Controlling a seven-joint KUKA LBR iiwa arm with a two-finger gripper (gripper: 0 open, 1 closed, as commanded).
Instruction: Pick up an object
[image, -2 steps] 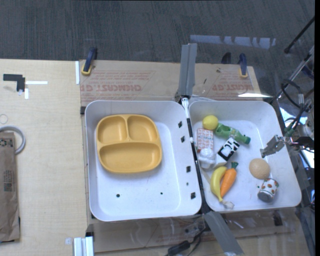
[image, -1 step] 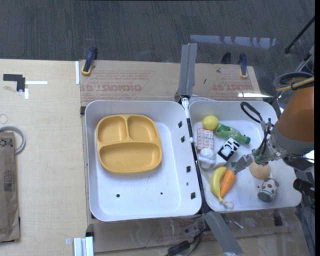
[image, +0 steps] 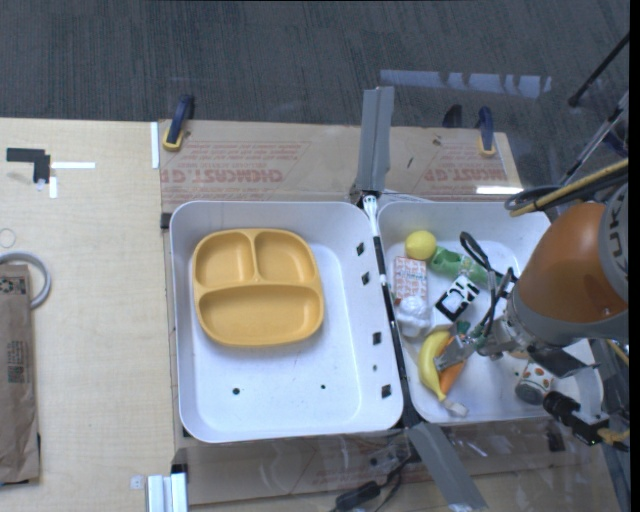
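Low in right bin (image: 500, 405), at banana (image: 432, 362) and orange carrot-like piece (image: 452, 376): end effector (image: 470, 345) | grip state: cannot tell | nothing visibly lifted | pick not yet done | yellow tray (image: 258, 286) in left bin (image: 280, 410)

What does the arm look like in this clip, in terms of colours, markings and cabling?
The arm is bulky and rounded, with a broad orange band over grey casing. A white plate with black blocky markings sits near the wrist, and thin dark cables loop beside it. The gripper is a dark metal assembly; finer detail is too small to tell.
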